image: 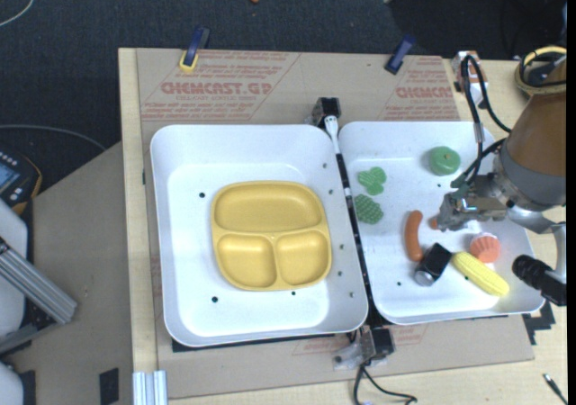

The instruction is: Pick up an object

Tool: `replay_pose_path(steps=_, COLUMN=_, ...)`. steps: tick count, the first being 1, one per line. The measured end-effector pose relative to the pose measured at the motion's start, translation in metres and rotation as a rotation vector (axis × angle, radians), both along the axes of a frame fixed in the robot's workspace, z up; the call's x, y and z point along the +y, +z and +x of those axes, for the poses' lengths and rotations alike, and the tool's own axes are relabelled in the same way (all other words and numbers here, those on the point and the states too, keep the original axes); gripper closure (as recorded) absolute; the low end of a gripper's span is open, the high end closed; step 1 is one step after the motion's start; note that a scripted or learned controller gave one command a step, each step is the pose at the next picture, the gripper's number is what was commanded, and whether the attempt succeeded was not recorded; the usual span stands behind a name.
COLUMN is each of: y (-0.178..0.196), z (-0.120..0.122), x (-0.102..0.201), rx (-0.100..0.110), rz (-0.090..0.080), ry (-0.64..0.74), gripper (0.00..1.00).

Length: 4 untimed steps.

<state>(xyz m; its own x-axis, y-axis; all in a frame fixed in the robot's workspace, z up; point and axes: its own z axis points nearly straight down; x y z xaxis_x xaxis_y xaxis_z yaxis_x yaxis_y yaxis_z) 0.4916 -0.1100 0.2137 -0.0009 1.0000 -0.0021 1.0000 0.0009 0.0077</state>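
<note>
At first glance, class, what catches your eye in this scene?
A yellow divided tray sits in the middle of the left bin. The right bin holds toy food: corn, a sausage, green pieces. The end effector hovers above it, right of the sausage.

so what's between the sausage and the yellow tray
In the camera view, two green leafy pieces and the bins' rims lie between the sausage and the yellow tray.

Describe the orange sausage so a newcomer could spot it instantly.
Look in the right bin, not the one holding the yellow tray. Near its middle, left of the claw, lies the sausage: a slim orange-red rod, unlike the green pieces nearby.
</note>
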Motion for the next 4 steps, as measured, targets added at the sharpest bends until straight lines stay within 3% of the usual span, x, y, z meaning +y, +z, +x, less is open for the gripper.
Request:
replay_pose_path(steps=1, y=0.012, z=0.001, x=0.000, rx=0.003, rz=0.000, ry=0.000, gripper=1.00)
replay_pose_path(steps=2, y=0.010, z=0.018, x=0.046, rx=0.005, rz=0.003, ry=0.005, gripper=1.00)
replay_pose_path(steps=3, y=0.005, z=0.015, x=0.102, rx=0.010, rz=0.005, ry=0.005, gripper=1.00)
replay_pose_path(steps=4, y=0.002, z=0.033, x=0.156, rx=0.005, rz=0.004, ry=0.006, gripper=1.00)
